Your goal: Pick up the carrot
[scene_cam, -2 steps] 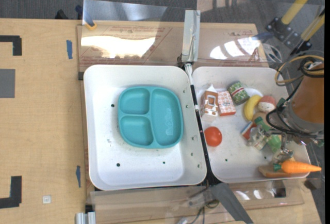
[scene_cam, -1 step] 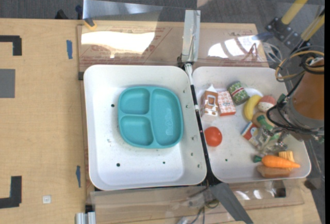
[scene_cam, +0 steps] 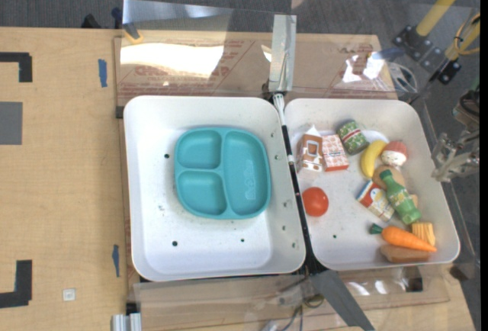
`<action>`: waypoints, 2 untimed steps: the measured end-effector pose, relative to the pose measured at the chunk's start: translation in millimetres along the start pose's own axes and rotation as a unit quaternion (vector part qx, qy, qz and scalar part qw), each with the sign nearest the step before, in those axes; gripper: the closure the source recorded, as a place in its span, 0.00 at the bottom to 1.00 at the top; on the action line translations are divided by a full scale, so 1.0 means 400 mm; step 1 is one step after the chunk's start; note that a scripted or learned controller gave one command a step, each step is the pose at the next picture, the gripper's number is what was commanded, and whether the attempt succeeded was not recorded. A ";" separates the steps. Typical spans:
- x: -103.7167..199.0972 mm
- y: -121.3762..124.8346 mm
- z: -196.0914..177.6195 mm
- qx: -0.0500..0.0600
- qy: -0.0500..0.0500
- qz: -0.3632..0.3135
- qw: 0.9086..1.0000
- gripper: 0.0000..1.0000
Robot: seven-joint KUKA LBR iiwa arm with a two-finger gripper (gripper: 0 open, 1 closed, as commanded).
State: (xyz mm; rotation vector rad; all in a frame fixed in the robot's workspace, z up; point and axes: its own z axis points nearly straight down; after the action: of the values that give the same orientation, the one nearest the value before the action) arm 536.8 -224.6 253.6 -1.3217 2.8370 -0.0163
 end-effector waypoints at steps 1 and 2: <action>-0.006 0.003 -0.015 -0.002 -0.002 0.001 1.000 1.00; -0.011 -0.001 -0.043 0.001 -0.006 0.002 1.000 1.00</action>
State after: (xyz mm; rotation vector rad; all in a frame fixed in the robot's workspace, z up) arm 539.6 -221.2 270.7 -1.3107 2.8298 -0.0115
